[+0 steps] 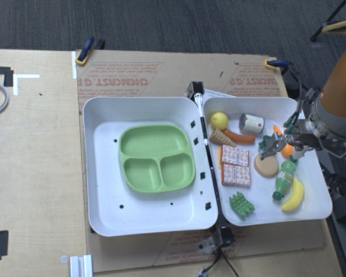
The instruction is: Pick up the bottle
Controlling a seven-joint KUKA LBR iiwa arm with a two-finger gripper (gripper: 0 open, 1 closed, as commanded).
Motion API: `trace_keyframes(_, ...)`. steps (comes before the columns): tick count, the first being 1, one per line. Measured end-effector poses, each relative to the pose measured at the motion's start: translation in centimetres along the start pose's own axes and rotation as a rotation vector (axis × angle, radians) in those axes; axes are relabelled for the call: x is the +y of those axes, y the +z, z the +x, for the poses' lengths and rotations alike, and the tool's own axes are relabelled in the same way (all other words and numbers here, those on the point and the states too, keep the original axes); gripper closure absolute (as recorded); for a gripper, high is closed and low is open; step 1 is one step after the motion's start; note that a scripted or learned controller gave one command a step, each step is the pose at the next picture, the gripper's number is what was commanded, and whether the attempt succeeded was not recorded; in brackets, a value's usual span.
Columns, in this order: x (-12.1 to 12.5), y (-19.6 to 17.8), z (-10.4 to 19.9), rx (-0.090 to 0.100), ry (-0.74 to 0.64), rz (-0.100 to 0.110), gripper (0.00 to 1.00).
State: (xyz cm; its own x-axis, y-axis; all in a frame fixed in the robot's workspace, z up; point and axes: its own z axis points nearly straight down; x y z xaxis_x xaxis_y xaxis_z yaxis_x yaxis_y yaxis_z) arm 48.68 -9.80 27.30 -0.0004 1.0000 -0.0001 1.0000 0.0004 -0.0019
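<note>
At the near edge of the right bin (pixel 311 215) lies a green ridged toy (pixel 241 204), and a little farther and to the right a banana (pixel 294 195) curves along the bin's right side. The bottle (pixel 284 179), green with a pale label, lies flat just left of the banana and touching it or nearly so, its long axis running near to far with a slight lean, the cap end toward the near side and the broader end pointing far. Left of it sit a tan round cookie (pixel 266 165) and two pink wafer blocks (pixel 236 166). The gripper (pixel 275 145) hangs just beyond the bottle's far end, slightly left of its axis, its dark fingers (pixel 267 150) slightly spread with nothing pinched between them. So the bottle lies on the near side of the gripper, close by, and in my judgement the coming move is a short shift toward the near edge, with the jaws turned to close across the bottle's width, not along its length; the banana pressed beside it leaves little room for the right finger. Farther off lie an orange carrot (pixel 240 136), a cone (pixel 222 137), a lemon (pixel 219 120) and a small can (pixel 252 123). In the left bin (pixel 98 154) rests a green divided plate (pixel 157 158).
</note>
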Motion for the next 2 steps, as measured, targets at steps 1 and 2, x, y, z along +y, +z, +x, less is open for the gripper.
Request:
trace_keyframes(1,0.0,-0.9,0.0,0.0,0.001,0.001,1.0)
trace_keyframes(2,-0.9,5.2,9.0,0.0,-0.152,0.0,1.0)
